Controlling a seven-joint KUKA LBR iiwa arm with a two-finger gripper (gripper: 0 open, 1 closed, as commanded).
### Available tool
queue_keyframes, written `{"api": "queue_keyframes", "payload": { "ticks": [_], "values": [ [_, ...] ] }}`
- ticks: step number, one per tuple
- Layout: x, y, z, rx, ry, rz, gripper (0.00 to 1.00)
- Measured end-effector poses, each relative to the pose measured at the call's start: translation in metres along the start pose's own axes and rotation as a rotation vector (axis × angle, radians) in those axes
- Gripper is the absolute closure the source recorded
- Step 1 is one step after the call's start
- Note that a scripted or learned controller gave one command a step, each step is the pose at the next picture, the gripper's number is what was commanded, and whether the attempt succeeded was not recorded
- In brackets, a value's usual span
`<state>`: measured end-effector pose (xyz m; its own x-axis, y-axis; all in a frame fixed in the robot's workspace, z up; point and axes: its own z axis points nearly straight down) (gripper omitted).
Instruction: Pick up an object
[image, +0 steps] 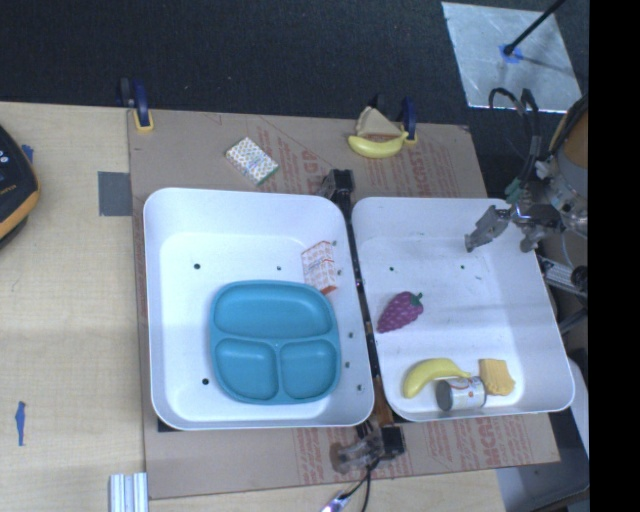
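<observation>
Two white bins side by side on cardboard-covered bench. Left bin (160, 300): blue divided plate (273, 340) lying flat in the middle toward the near side, three compartments, nothing in them. Small red-and-white packet (320, 266) just beyond plate's far right corner, close to bin's right wall.

Right bin (540, 300): purple grape bunch (399, 311) at left side, near the divider between bins. Yellow banana (431, 375) at near edge, touching or just beside small grey can (459, 395) lying on its side. Yellow sponge-like block (496, 377) just right of can. All four candidates for pick, all resting on bin floor, none lifted.

Gripper (483, 232) over far right part of right bin, well apart from grapes, banana, can and block. Nothing visible between fingers; open or closed — cannot tell, too dark and small.

Outside bins on cardboard: second banana (376, 146) beyond right bin by blue clamp (408, 115), patterned square packet (251, 159) beyond left bin.
</observation>
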<state>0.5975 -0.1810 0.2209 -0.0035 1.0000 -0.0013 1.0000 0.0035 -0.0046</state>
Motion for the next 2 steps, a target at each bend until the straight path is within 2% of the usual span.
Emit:
{"api": "queue_keyframes", "payload": {
  "ticks": [1, 2],
  "values": [
    [0.044, -0.086, 0.130, -0.001, 0.001, -0.002, 0.00],
    [0.022, 0.041, 0.128, -0.003, 0.001, 0.000, 0.00]
  ]
}}
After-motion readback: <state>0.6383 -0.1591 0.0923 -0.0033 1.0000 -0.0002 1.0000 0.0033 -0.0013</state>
